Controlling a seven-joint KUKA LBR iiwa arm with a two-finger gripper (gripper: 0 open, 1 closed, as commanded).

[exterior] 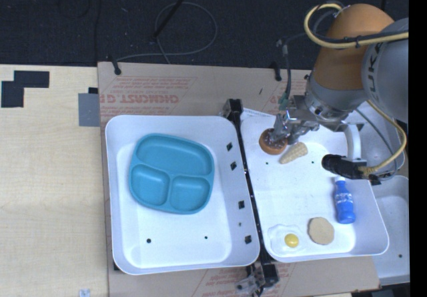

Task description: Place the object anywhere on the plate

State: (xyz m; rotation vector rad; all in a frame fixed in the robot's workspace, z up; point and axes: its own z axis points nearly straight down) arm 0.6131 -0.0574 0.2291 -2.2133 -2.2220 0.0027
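Altogether five items in the right bin (373, 235), one plate (171, 173); gripper (283, 130) grip unclear.

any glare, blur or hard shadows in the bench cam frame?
Camera view: even, soft lighting with faint shadows. White bins read bright but not blown out. Blue plate has mild sheen, no hotspots. Overall slightly soft; the pincer over the donut is too small and cluttered to resolve finger detail.

One fixed camera looks down at a slant on the bench (47, 175), taking in both white bins (127, 255) from moderate height.
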